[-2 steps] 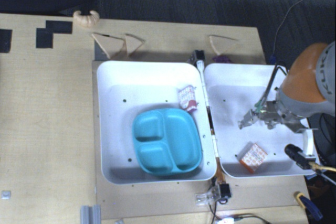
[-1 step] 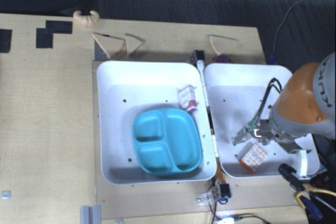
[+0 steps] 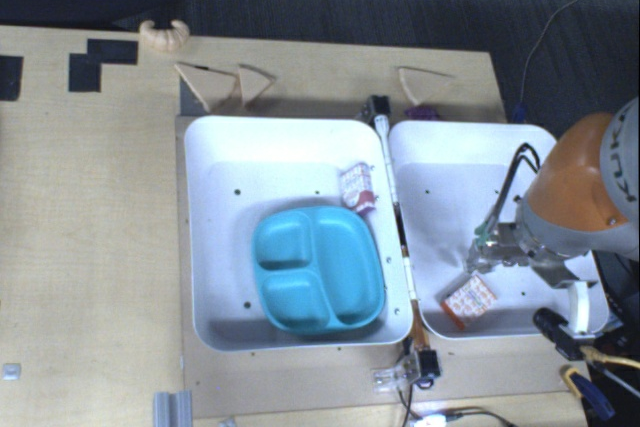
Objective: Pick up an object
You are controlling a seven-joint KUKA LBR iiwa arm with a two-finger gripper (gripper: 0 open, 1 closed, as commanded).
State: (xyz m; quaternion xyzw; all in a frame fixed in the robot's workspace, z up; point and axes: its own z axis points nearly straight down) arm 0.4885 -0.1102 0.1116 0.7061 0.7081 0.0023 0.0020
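From my remote seat I see the wooden bench spread across the view, carrying two shallow white bins side by side. The left bin is the fuller one: a large blue divided plate with three compartments lies tilted on its floor toward the near right corner, and a small red-and-white packet sits just beyond the plate's far edge, close to the wall shared with the other bin.

The right bin has the arm reaching into it from the right, its orange band bulking over the bin's right side with a black cable looping off it. Below that, the gripper hangs low over the bin floor. I cannot tell from this angle how it is set or whether it has hold of anything.

Just beside the gripper, on its near side, a small red-and-white patterned packet lies on the floor of the right bin near the front wall. It looks to be resting on the bin rather than lifted.
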